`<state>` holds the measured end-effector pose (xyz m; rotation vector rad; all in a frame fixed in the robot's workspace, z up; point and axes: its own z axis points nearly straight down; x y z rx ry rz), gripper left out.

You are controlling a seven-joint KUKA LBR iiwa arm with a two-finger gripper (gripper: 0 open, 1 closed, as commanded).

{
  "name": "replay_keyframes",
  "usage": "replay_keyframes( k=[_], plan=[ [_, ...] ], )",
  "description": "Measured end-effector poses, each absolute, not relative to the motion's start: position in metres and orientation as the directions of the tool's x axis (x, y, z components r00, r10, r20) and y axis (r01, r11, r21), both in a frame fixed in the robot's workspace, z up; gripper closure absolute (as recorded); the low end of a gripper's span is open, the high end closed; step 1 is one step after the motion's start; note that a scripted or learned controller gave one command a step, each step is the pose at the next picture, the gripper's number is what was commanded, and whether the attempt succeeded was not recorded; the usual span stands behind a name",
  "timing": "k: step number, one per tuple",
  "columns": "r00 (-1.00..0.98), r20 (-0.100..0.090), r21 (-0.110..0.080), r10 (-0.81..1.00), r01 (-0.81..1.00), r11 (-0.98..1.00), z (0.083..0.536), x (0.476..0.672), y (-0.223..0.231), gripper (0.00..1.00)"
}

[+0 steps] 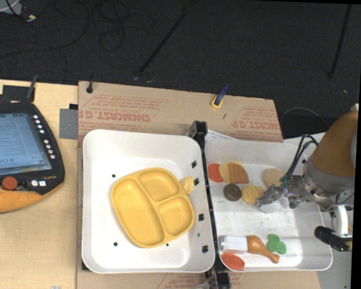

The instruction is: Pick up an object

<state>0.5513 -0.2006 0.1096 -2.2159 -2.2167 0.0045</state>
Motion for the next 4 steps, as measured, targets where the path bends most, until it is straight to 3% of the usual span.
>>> replay_keyframes(
  k=[1,2,4],
  plan=[
    [0.001,0.002,-0.004,1.000,1.000,-0.001,0.086,0.552,-0.198,0.00],
    [0.006,0.002,-0.002,1.000,1.000,-0.006,0.098,0.552,-0.199,1.00],
    [0.000,-0.001,0.003,1.000,1.000,0.000,0.200,0.571,-0.203,1.00]
  ],
)
